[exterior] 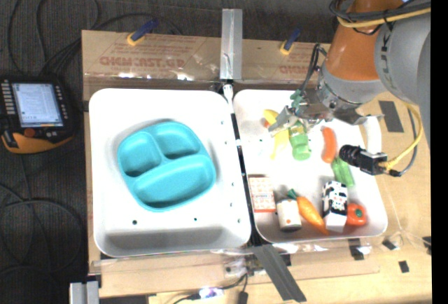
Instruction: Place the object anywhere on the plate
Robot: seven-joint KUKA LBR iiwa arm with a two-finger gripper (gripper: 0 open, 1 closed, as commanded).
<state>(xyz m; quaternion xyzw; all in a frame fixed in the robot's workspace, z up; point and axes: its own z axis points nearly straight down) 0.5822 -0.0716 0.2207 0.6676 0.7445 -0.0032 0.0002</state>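
- My jaws [297,115] hang low over the far part of the right bin [374,222], above a small huddle of toy food; I cannot tell whether they are wide or narrow, and I see nothing gripped.
- The likeliest object is the green piece [301,146] just under me, with a yellow piece [271,118] touching or nearly touching its left side and an orange-red piece [327,144] just to its right.
- To do this well, I judge I should come straight down on the green piece alone, closing across its narrow width so the neighbours are not dragged along.
- The blue plate [166,164] lies in the left bin [105,225], well apart from me across the divider between the bins.
- I must lift clear of that divider before crossing, then release low over any of the plate's compartments.
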